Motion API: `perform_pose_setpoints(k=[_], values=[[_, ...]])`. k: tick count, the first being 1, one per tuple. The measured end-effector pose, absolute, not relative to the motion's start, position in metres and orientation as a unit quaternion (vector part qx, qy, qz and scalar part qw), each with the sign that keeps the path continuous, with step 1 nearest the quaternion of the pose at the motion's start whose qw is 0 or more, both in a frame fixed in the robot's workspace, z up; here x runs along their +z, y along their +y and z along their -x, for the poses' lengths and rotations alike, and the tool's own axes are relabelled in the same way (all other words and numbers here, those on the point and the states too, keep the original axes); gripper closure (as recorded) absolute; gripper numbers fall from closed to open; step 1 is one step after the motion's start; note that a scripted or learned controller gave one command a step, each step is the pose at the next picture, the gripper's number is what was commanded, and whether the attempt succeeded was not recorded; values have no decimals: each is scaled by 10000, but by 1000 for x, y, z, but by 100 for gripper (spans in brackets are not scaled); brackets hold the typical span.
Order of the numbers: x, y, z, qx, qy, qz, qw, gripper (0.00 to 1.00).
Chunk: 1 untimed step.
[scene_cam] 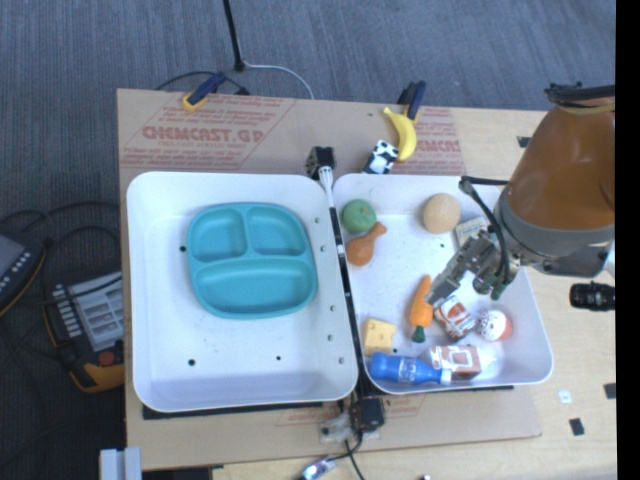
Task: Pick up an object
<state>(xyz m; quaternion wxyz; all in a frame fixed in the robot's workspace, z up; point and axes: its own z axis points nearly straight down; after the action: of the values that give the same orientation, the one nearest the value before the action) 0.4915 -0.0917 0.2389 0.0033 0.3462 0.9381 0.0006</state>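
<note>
Bench bins: teal tray (250, 260) left, perhaps toys right.

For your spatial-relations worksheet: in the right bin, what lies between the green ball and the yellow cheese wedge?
In the camera view, the orange drumstick-shaped toy lies just below the green ball; from there down to the cheese wedge is bare bin floor.

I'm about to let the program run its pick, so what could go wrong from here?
1. The hand hovers over a tight cluster: the carrot, the red and white pack and the small white ball lie close together, so it may nudge or catch the wrong one.
2. The blue bottle lies against the right bin's front wall, probably leaving little room for a finger.
</note>
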Motion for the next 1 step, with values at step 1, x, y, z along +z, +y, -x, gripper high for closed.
perform_pose_setpoints(k=[1], values=[[249,-92,-492,7,9381,-3465,45,100]])
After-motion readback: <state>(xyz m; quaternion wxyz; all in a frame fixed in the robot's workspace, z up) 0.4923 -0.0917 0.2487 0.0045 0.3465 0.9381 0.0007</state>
